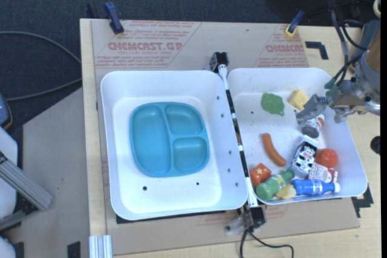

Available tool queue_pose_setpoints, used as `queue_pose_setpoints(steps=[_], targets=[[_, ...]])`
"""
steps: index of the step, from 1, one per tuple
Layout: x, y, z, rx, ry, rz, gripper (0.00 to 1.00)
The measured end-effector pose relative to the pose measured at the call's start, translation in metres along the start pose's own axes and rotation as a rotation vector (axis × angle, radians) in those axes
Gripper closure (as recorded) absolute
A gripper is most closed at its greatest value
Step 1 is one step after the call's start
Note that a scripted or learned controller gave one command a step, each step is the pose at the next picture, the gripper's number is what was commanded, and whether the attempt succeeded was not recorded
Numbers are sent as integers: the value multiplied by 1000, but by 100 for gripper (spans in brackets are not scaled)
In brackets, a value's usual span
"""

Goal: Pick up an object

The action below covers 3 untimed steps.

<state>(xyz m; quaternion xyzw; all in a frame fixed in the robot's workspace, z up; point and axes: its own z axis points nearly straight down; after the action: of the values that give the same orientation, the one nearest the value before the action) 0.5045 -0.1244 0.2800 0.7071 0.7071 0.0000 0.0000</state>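
Nearest the lens: blue plastic squeeze bottle with white cap (314,188), lying flat along the near wall of the right white bin (357,157), well below the pincer (315,110). Beside it: yellow-green plastic vegetable pieces (273,186), orange star-marked block (260,173), black-and-white patterned carton (304,158), red round tomato toy (326,158). Orange sausage-shaped toy (273,148), lower left of the pincer. Small red-and-white can (312,127), directly beneath the pincer. Green leafy toy (273,103), left of it; yellow wedge block (297,98), just beside it. Pincer: low over the bin; spread of fingers cannot be told. Left white bin (115,130): teal divided plastic plate (170,138), far left of the pincer.
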Motion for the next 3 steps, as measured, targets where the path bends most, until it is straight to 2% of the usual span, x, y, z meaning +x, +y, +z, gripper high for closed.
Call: queue_pose_setpoints(steps=[1, 2, 3], targets=[[52, 39, 89, 2, 1, 0, 0], [27, 37, 196, 0, 0, 1, 0], [28, 37, 186, -1, 0, 2, 100]])
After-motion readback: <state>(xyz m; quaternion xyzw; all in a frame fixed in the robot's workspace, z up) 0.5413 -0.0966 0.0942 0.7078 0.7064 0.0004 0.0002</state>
